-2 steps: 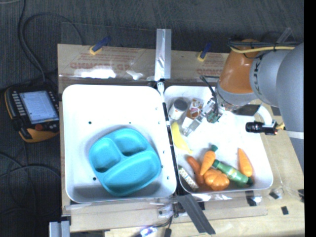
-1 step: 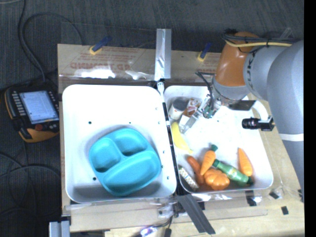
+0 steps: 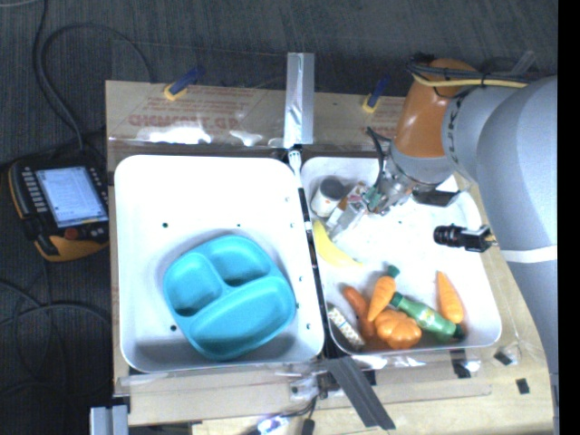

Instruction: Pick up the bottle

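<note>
The grey arm's two-finger gripper is hovering near the back-left corner of the right white bin; I cannot tell its state. The green plastic bottle is lying near that bin's front edge, among orange toy carrots.
</note>
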